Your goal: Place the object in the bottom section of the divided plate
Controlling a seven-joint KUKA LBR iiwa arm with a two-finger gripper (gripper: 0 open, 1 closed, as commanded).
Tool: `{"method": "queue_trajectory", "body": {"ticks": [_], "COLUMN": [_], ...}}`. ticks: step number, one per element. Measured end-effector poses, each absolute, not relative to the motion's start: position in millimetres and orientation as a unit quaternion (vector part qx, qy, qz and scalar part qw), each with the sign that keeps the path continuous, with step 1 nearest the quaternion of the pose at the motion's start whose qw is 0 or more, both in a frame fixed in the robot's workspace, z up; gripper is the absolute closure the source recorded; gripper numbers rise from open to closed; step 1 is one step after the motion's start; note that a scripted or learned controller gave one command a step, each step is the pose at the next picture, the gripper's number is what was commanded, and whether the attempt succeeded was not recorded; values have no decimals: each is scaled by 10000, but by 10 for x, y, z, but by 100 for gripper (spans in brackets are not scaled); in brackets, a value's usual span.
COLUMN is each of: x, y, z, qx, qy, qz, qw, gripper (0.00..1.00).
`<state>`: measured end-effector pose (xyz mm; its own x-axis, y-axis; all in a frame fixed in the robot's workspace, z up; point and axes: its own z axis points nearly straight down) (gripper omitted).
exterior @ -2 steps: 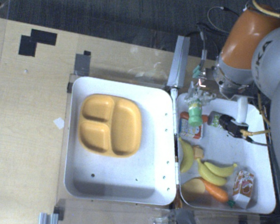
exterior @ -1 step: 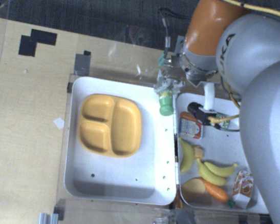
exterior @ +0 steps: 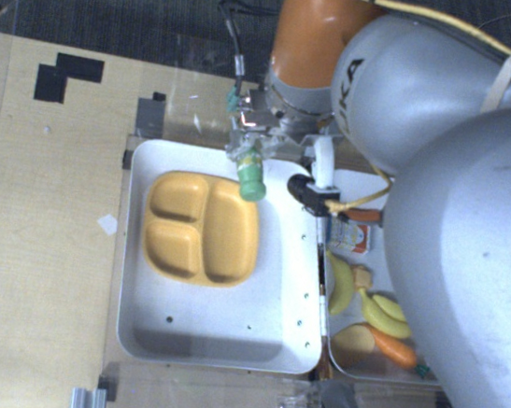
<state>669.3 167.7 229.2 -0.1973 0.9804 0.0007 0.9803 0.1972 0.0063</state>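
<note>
The gripper [exterior: 247, 146] is closed around the top of a small green bottle [exterior: 251, 179], which hangs over the far right edge of the yellow divided plate [exterior: 203, 229], its long axis slanting down and slightly right with the rounded base lowest. The plate is smooth, glossy plastic with rounded corners and three sections, lying in the left white bin [exterior: 199, 337]. The right bin [exterior: 335, 343] holds two bananas [exterior: 382, 310] and a carrot [exterior: 394, 349].
</note>
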Motion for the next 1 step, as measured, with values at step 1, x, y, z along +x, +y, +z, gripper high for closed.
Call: {"method": "queue_trajectory", "body": {"ticks": [1], "x": [6694], "y": [1675], "z": [2294], "qx": [6335], "qy": [7737], "qz": [26], "qw": [20], "gripper": [0]}}
